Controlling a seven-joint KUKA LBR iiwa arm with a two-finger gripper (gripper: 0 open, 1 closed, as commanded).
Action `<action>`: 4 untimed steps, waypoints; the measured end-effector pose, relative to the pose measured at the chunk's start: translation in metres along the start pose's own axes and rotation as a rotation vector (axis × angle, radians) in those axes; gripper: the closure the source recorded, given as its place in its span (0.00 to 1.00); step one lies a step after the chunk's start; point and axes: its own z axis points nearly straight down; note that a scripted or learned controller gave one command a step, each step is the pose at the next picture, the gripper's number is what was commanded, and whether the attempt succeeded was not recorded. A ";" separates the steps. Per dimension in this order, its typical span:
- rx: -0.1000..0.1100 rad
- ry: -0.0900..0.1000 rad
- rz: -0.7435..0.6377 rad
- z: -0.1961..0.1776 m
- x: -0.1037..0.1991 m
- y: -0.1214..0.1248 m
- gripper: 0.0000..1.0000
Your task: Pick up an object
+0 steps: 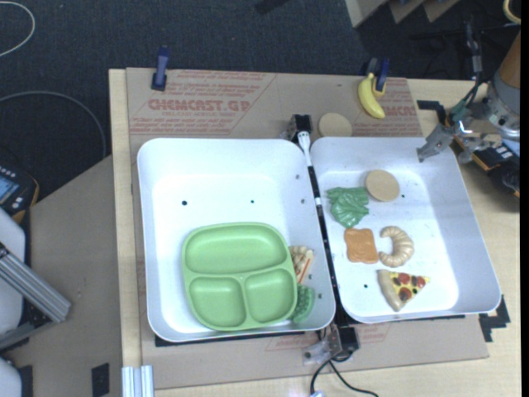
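Note:
The right bin (471, 246) holds a green lettuce leaf (349, 205), a round tan bun (383, 185), an orange toast square (360, 245), a croissant (397, 246) and a pizza slice (402, 286). My gripper (449, 139) hangs over the bin's far right corner, apart from all of these. It looks open, with nothing between its fingers. One grey finger (431, 145) points down and left toward the bin's rim.
The left bin (165, 188) carries a green divided plate (240, 275), with a fries piece (302, 263) and a small green item (304, 303) at its right. Behind the bins lie a banana (372, 98) and a tan disc (335, 125). The arm (504, 98) enters at the right edge.

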 end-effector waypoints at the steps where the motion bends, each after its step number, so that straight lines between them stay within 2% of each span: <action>1: -0.013 0.001 -0.009 -0.114 0.091 -0.026 0.00; 2: -0.023 -0.004 -0.003 -0.328 0.111 -0.043 0.00; 3: -0.008 -0.004 0.000 -0.327 0.110 -0.042 1.00; 4: 0.007 0.001 0.007 -0.269 0.073 -0.117 1.00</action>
